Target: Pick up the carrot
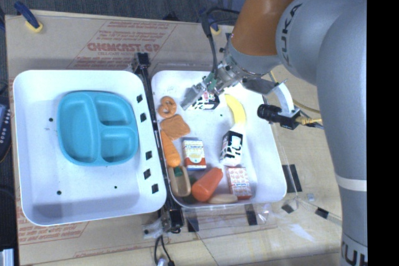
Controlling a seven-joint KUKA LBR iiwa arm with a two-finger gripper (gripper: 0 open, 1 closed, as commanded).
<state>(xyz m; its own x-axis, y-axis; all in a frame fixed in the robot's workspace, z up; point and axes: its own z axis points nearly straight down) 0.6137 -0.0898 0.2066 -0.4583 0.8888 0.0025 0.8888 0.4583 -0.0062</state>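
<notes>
The carrot lies along the left wall of the right bin, well apart from the pincer — which hangs over the bin's upper middle, whether apart or together I cannot tell. Just beside the pincer sits a banana; nearer the carrot, a pretzel and a juice carton. The left bin holds a blue tray.

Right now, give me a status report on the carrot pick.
Gripper over right bin's far end. Carrot along left wall, untouched. Juice box close beside it.
</notes>
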